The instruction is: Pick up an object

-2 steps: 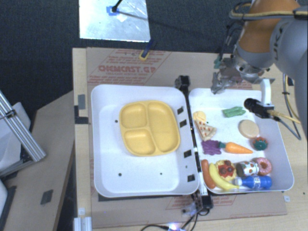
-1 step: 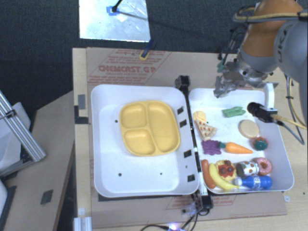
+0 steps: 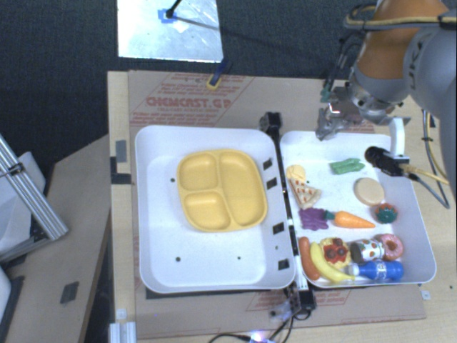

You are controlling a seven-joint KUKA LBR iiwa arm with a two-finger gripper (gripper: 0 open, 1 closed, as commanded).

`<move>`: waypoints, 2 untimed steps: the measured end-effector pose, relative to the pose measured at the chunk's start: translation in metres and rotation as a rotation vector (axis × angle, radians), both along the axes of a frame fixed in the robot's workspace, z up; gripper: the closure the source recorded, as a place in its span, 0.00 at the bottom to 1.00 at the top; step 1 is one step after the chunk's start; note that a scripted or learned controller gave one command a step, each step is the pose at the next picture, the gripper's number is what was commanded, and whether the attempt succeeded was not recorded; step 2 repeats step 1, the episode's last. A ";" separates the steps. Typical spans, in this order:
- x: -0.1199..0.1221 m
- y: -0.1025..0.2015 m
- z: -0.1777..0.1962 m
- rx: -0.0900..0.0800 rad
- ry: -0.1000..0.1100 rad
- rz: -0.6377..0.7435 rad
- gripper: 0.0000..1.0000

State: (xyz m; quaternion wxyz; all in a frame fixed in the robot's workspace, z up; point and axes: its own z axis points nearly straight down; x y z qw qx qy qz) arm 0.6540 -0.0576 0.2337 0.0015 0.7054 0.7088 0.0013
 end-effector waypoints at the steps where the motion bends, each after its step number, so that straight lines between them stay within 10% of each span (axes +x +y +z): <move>1: -0.006 0.005 -0.019 0.000 0.003 0.000 1.00; 2: -0.006 0.005 -0.019 0.000 0.003 0.000 1.00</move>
